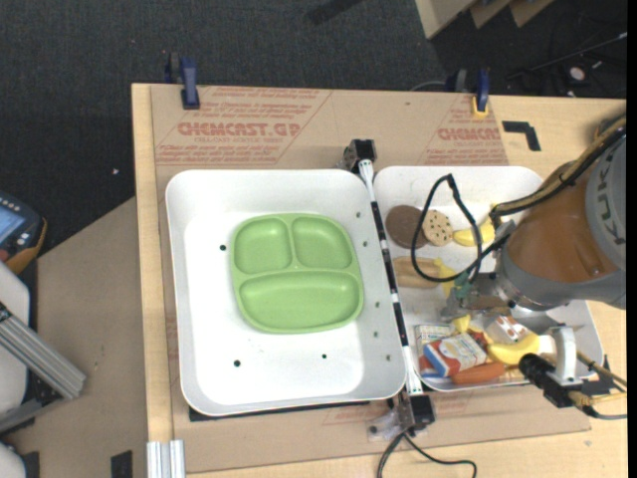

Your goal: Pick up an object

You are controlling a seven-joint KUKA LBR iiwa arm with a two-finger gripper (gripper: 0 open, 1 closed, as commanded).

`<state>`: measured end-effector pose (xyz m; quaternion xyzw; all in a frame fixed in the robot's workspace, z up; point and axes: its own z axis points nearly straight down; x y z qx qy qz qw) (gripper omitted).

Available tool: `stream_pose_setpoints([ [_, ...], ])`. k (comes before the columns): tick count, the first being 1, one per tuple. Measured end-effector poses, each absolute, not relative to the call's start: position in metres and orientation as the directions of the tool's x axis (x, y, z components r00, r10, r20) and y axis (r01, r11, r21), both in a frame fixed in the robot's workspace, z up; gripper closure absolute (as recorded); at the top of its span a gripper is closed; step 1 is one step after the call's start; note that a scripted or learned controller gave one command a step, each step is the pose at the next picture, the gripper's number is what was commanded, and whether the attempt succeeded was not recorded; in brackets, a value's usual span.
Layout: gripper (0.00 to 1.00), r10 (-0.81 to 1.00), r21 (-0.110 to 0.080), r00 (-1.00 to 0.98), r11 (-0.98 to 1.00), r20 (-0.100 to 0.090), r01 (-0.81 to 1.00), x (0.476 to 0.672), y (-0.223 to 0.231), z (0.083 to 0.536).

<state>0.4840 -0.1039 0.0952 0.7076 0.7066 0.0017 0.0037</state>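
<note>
The right white bin (398,182) holds a heap of small toy foods. A brown disc (402,225) and a speckled cookie (436,228) lie at its far left, with a yellow piece (468,235) beside them. Near the front lie a white printed packet (445,351), a yellow banana (518,348) and an orange-red sausage shape (479,372). My gripper (466,303) is down inside this bin, over the middle of the heap, below the grey and orange wrist (547,252). The arm hides whatever lies under it.
The left bin (189,267) holds a green divided plate (296,272). A black cable (438,202) loops over the right bin's far part. Blue clamps (185,80) (481,92) grip the bench's far edge. A black clip (359,153) sits where the bins meet.
</note>
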Motion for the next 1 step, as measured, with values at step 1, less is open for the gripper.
stream_pose_setpoints([
  [1,1.0,1.0,0.012,-0.009,0.009,0.0,1.0,0.5301,-0.0307,0.1903],
])
